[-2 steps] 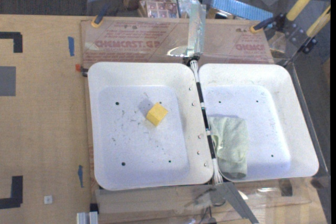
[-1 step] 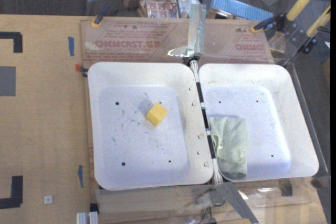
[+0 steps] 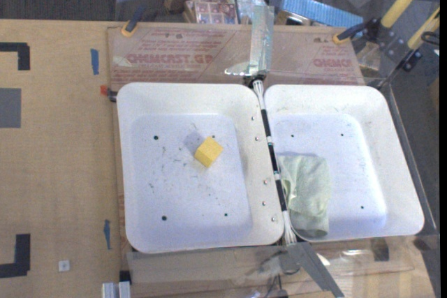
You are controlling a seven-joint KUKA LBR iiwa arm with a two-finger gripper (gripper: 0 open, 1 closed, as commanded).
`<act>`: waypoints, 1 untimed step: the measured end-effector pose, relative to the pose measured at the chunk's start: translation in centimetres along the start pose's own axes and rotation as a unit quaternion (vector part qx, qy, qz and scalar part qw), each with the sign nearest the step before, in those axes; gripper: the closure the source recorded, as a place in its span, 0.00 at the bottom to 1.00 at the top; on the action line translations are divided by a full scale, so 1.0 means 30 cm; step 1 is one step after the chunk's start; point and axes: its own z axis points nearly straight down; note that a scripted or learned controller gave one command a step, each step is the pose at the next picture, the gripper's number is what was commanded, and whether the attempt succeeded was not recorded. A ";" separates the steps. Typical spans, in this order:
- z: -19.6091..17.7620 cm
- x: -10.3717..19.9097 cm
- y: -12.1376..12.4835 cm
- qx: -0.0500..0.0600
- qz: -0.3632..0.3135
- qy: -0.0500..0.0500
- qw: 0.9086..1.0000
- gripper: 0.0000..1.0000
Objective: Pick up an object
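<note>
Gripper width beyond telling; yellow block [image 3: 208,151] mid left bin [image 3: 140,108]; pale cloth [image 3: 307,192] in right bin [image 3: 363,108]

Even, fairly bright overhead light washes the two shallow white plastic bins [image 3: 188,237] almost to glare. The small yellow block [image 3: 208,151] throws a short soft shadow to its upper left. The picture is slightly soft and grainy, dimmer toward the cluttered top.

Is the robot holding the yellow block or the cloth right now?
Nothing is held. The yellow block lies loose in the left bin, and the green cloth lies in the right bin.
</note>
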 end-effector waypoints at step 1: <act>0.044 0.021 0.051 -0.005 -0.187 -0.001 0.982 1.00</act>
